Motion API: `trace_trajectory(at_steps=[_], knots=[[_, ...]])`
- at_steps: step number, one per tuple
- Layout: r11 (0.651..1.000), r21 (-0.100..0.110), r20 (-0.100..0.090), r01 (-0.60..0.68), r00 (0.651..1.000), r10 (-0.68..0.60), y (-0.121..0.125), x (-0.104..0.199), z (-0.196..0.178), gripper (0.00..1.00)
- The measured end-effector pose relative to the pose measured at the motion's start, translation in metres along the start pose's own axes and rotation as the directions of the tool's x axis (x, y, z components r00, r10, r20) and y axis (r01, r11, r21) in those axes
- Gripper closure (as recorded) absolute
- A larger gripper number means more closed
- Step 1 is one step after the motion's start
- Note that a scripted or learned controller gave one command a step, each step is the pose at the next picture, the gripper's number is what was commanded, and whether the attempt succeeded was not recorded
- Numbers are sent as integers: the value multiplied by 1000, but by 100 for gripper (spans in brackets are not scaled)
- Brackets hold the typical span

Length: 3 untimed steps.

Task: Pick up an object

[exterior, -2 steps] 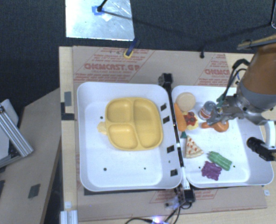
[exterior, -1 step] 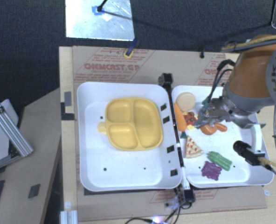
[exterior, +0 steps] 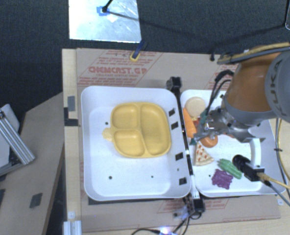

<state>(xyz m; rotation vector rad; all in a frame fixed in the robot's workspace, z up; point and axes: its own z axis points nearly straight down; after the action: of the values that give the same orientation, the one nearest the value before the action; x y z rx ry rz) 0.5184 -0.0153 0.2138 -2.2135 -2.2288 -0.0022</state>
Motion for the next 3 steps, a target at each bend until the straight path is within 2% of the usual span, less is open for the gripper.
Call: trace_trajectory(at_steps=[1,2,3], knots=[[1000,-3,1,-2,1000,2,0,-6,-21,100],[1000,1,2,-6,1000,6,4,-10,-1,100],[1000,0,1,-3,1000,3,0,-5,0,100]])
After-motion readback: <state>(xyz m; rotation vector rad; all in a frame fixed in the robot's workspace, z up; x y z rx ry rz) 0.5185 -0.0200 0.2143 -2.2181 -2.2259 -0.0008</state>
